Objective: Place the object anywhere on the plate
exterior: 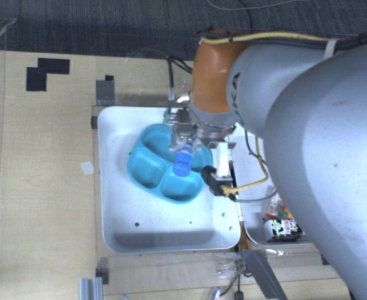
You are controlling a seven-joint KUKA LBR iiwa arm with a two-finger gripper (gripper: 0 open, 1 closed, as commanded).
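A light blue plate [152,165] with several compartments lies in the left white bin [117,186], toward its back right. My gripper [185,144] hangs over the plate's right part, below the orange band of the arm. A small blue cylinder-shaped object [182,164] with a clear upper end sticks out from between the fingers, tilted down toward the plate's middle. The gripper is shut on its clear end. I cannot tell whether the object's lower end touches the plate.
The grey arm [308,117] covers most of the right bin [252,233], where a few small colourful items [282,225] lie by its front. A black and yellow fitting [216,183] hangs by the bins' shared wall. The left bin's front floor [158,224] is bare white.
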